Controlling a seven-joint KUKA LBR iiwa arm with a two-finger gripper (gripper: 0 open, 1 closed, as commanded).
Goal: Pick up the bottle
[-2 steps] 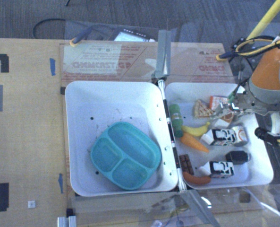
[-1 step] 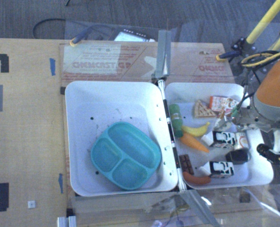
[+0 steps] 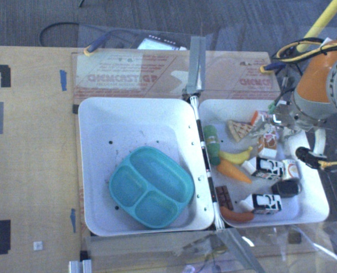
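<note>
The green bottle (image 3: 212,144) lies against the right bin's (image 3: 316,209) left wall; likely light, stiff, slick; I'd pinch mid-body; my claw (image 3: 277,120) hovers apart, state unclear.

The right bin (image 3: 319,206) is crowded — a green bottle (image 3: 212,143) lies along its left wall with a banana (image 3: 238,154) and a carrot (image 3: 234,172) just beside it, and small cartons (image 3: 269,166) and other toys fill the middle and lower part, leaving narrow gaps. The arm (image 3: 321,90) hangs over that bin's upper right corner, blocking entry there. The left bin (image 3: 100,129) has open floor across its upper half — a teal divided plate (image 3: 151,185) takes the lower centre.
</note>
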